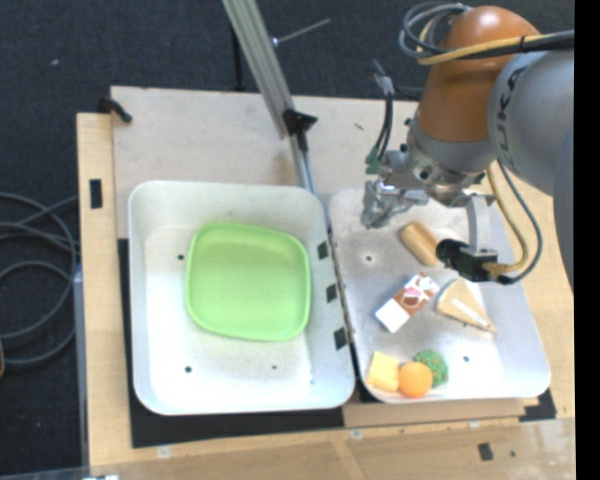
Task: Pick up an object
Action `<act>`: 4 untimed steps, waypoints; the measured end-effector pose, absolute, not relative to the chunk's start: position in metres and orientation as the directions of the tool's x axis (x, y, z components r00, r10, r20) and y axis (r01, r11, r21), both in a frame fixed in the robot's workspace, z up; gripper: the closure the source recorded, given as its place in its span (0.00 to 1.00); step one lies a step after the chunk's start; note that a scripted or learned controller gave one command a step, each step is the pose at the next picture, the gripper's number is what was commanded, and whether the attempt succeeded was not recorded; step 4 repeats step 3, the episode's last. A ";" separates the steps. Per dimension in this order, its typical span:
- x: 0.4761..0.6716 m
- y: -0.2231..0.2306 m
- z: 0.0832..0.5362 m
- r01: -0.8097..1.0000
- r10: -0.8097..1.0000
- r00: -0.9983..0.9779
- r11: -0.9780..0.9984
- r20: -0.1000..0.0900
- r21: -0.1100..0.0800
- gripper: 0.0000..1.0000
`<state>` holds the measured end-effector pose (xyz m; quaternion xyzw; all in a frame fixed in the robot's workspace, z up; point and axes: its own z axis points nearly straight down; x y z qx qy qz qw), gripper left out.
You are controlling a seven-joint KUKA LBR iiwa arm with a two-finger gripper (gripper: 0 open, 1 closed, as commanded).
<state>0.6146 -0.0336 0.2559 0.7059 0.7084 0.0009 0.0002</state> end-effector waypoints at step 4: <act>0.594 0.064 0.247 1.000 1.000 0.000 0.000 0.000 0.001 0.00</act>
